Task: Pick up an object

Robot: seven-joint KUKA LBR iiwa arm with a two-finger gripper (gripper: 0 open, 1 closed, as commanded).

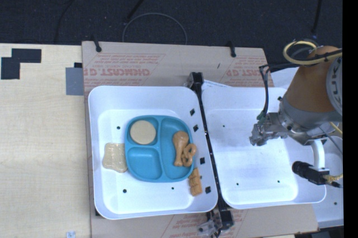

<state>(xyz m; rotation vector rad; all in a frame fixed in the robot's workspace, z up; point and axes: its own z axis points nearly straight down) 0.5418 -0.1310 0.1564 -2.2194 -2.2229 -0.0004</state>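
Gripper (pixel 258 135) hangs over right shallow white bin (pixel 246 198), open/shut state unclear, w/ the pickable items in left white bin (pixel 106 103): blue divided plastic tray (pixel 146 167), tan round disc (pixel 142 132), brown pretzel-shaped piece (pixel 183 148).

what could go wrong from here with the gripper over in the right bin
1. The gripper sits over the right bin, while every object lies in the left bin; closing here would likely grab nothing.
2. Crossing over, it could strike the divider between bins.
3. The pretzel-shaped piece rests in the blue tray; a grab there may drag the tray.
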